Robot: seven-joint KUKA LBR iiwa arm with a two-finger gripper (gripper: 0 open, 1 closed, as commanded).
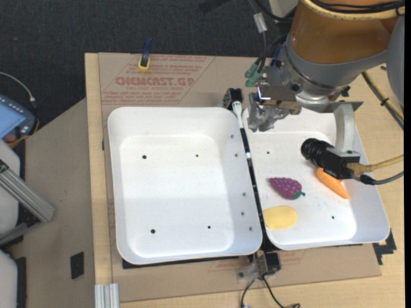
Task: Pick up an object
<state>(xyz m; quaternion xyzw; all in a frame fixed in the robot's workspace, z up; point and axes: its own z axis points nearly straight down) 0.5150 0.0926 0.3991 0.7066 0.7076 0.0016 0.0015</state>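
Gripper [262, 117] is positioned low over the back-left corner of the right-hand bin [311, 231], just beside the dark seam [247, 165] where the two bins meet. Its open/closed state cannot be told from this angle, as it is masked by the wrist body. The orange band [350, 8] of the arm is seen at the top right.

Three pickable objects are located, all lying on the floor of the right-hand bin and all well apart from the gripper:
- purple grape bunch [285, 187]: found roughly mid-bin, toward the seam side, with a small green stem at its right end
- yellow lemon-like piece [281, 217]: placed just in front of the grapes, near the front-left corner, with a narrow gap left between the two
- orange carrot [335, 185]: laid at a slant to the right of the grapes, pointed end toward the front right; only part of it is seen

Left-hand bin [173, 194]: white floor, marked by four small dark dots.

Both bins are seated on a cardboard sheet [167, 82] printed in red. A blue-and-yellow clip [145, 58] is fixed at its back edge. A small black clamp [231, 98] is seen at the rear end of the seam and another [268, 262] at the front end
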